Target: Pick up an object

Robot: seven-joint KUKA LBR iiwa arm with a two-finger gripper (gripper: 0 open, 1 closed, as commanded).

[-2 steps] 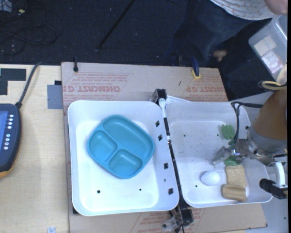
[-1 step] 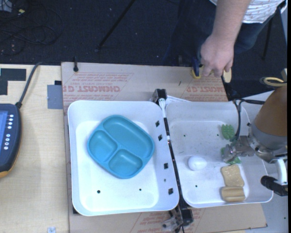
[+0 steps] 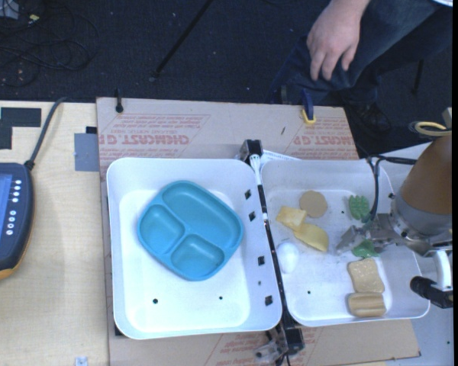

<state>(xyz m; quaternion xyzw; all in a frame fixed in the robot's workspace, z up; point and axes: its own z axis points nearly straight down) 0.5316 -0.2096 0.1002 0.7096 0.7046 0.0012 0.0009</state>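
Observation:
The right bin (image 3: pixel 328 315) holds several toy foods. A round tan cookie (image 3: pixel 314 203) and two yellow wedges (image 3: pixel 292 218) (image 3: pixel 313 237) lie near its middle. A white egg (image 3: pixel 288 256) rests by the divider. A green leafy piece (image 3: pixel 358 207) lies at the far right. A tan cracker (image 3: pixel 366 275) and a bread roll (image 3: pixel 366 304) lie at the front right. My gripper (image 3: pixel 357 240) is low in this bin, between the leafy piece and the cracker. A second green piece (image 3: pixel 364 248) shows just beneath it; whether it is gripped is unclear.
The left bin (image 3: pixel 130 296) holds a blue divided plate (image 3: pixel 189 229). A tablet (image 3: pixel 4 212) lies on the bench at far left. A person's hand (image 3: pixel 332 40) hangs behind the bench. The arm's orange band (image 3: pixel 435 178) rises over the right bin's edge.

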